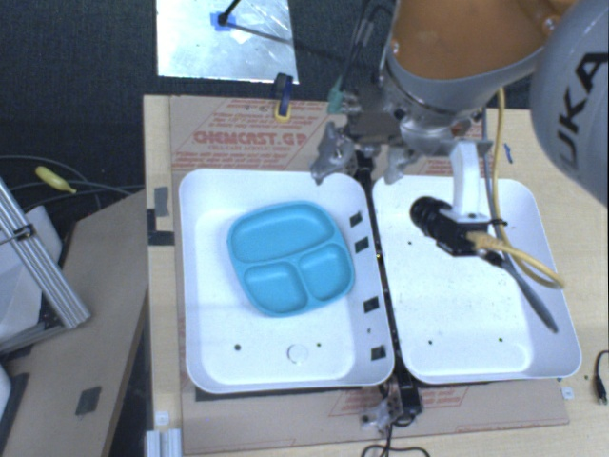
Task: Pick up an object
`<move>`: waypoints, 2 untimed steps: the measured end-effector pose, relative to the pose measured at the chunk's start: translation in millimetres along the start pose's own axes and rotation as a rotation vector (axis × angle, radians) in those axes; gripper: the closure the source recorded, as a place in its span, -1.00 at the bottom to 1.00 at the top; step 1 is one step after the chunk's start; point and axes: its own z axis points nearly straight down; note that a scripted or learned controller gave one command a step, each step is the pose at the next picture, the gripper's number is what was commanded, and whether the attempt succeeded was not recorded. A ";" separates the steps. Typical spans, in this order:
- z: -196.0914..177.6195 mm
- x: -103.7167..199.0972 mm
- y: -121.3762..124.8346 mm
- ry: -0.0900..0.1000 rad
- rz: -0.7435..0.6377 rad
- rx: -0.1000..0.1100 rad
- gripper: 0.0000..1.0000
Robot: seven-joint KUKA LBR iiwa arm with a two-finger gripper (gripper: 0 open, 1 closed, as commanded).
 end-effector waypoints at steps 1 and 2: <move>-49.2 28.9 -41.5 0.001 -0.001 0.004 -1.00; -57.5 27.4 -39.8 0.000 -0.003 0.006 1.00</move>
